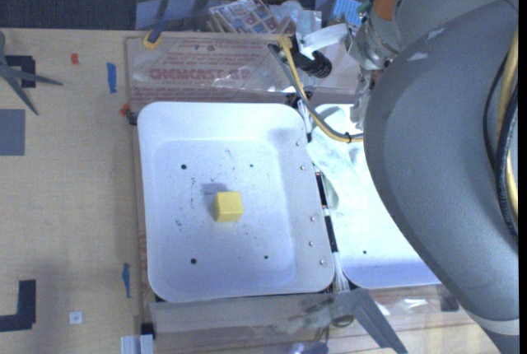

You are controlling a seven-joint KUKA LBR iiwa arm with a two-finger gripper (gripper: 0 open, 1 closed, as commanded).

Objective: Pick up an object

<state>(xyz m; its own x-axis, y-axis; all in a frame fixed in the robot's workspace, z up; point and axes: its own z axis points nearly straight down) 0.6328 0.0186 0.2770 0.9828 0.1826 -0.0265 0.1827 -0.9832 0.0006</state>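
A small yellow cube [228,206] lies near the middle of the left white bin [165,130], with a faint grey smudge just behind it. The grey arm [445,163] sweeps in from the right and covers most of the right bin [362,253]. Its wrist sits over the back of the right bin. What shows of the gripper [359,107] hangs there beside a yellow cable, largely hidden by the arm's big link. The gripper is well to the right of the cube and far from it.
A clear plastic sheet with red print [206,64] lies behind the bins. A yellow cable [306,109] loops over the divide between the bins. Bare wooden bench [66,204] stretches to the left, with blue tape marks and black pieces.
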